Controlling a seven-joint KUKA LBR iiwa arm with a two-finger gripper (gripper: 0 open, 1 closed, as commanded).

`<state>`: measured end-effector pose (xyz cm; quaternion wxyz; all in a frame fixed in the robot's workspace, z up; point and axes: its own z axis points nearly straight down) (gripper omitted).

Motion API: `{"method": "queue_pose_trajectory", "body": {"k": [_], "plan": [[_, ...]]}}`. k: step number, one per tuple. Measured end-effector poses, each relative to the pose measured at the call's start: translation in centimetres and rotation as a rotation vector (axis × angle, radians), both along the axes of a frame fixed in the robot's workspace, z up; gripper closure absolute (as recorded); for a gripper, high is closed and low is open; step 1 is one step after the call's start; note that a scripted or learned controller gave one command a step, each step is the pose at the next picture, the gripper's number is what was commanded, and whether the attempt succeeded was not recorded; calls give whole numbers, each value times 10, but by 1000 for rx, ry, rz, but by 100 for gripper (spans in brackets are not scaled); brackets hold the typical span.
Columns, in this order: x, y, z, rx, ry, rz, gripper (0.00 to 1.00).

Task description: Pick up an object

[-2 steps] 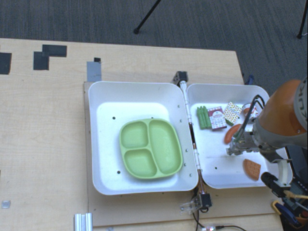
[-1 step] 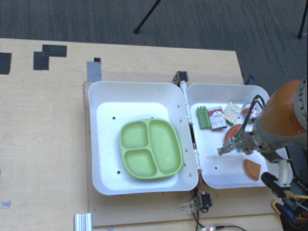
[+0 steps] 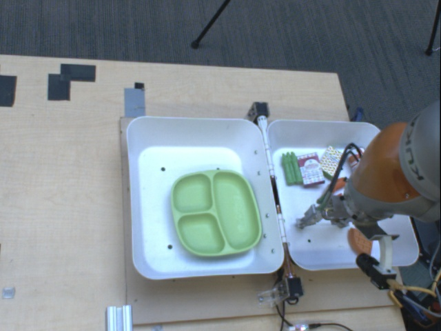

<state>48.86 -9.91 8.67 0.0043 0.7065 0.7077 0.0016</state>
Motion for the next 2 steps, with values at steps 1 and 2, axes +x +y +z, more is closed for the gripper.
{"method": "queue_pose_trajectory", "body": {"k": [1, 2], "plan": [[2, 1, 11, 0, -6, 2, 100], [2, 1, 11, 0, -6, 2, 0]]}}
